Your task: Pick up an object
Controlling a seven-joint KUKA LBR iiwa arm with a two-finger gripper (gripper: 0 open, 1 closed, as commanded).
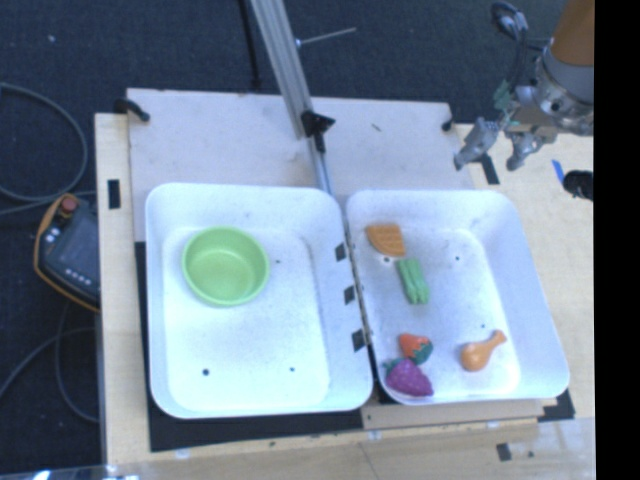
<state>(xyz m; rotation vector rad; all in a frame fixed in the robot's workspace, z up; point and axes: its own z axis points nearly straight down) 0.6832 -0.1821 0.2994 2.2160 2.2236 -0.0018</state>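
near edge of right bin (520,268): grape bunch (408,377), strawberry (414,347), drumstick (481,351) (light, hard plastic I'd guess, grab its thin neck) | mid: green pickle (411,280), orange piece (386,238), well apart, plenty of room | left bin (170,298): green bowl (225,265) | far right desk corner: hand (508,146) spread, holding nothing

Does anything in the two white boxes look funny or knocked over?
Nothing looks spilled or broken. The round green bowl sits upright in the left white bin. One small thing: the purple toy grape bunch is pushed against the right white bin at its near rim, touching the red toy strawberry.
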